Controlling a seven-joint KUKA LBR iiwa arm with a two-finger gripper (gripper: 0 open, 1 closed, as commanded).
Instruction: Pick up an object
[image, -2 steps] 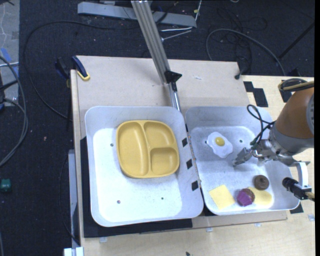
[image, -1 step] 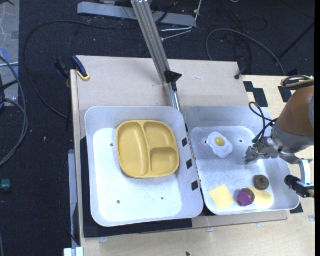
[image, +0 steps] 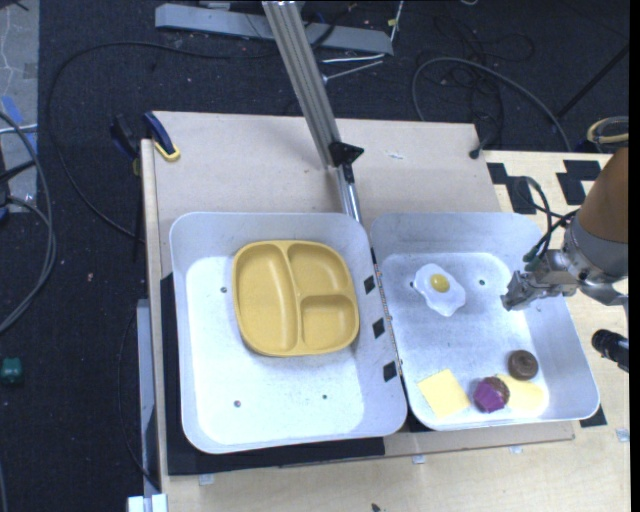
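A fried egg toy (image: 439, 289) lies near the back of the right bin (image: 455, 345). Along that bin's front sit a yellow cheese slice (image: 443, 393), a purple piece (image: 489, 394) resting partly on a pale yellow slice (image: 527, 397), and a brown round piece (image: 522, 365). My gripper (image: 520, 291) hangs at the right bin's right side, to the right of the egg and apart from it. Nothing shows between its fingers.
The left bin (image: 205, 390) holds a yellow divided plate (image: 296, 297). A metal pole (image: 310, 85) slants from the back down to the gap between the bins. Cables lie on the dark floor around the bench.
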